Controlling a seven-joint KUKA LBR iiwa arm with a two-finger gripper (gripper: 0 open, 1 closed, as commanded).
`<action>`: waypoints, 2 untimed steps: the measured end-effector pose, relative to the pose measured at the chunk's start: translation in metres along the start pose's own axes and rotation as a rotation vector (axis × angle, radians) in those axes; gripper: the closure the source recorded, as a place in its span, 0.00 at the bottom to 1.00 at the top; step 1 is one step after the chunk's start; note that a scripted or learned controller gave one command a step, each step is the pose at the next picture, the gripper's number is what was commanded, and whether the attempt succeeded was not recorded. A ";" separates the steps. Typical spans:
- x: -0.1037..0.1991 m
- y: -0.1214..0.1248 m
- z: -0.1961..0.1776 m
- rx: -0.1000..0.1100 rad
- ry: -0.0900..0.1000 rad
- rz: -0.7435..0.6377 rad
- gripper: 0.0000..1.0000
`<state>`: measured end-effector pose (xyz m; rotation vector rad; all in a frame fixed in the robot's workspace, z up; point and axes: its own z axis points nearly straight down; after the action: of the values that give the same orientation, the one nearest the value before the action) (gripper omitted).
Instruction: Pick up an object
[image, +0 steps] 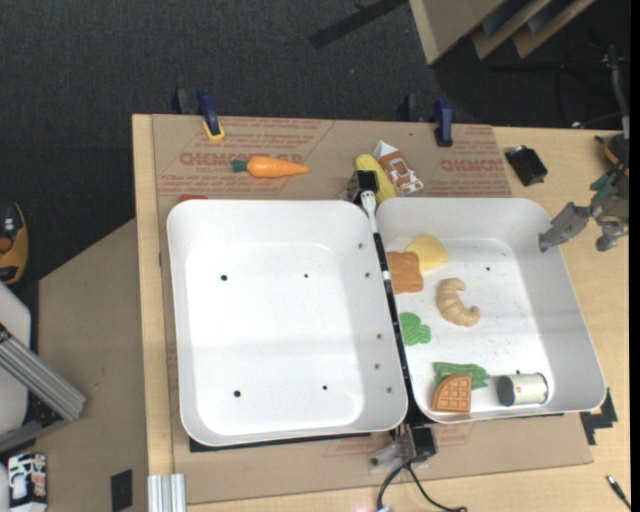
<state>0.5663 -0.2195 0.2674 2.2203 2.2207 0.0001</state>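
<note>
The right white bin (560, 300) holds several toy foods: a yellow piece (429, 251), an orange toast slice (404, 271), a tan croissant (458, 302), a green leafy piece (412, 329), a waffle (452, 394) lying on a green piece (463, 374), and a small silver can (523, 389) on its side. My gripper (584, 233) hangs at the bin's upper right rim, open, with nothing between its fingers. It is well apart from all the objects.
The left white bin (190, 300) sits beside the right one. Behind the bins on the board lie a toy carrot (272, 167), a banana with a small carton (386, 172) and a black block (525, 164). Blue clamps (210, 114) hold the board's far edge.
</note>
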 end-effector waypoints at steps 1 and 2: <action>0.115 -0.025 0.136 0.016 0.010 -0.008 0.00; 0.103 0.052 0.158 -0.001 0.000 -0.002 0.00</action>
<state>0.6187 -0.1165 0.1091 2.2173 2.2224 0.0015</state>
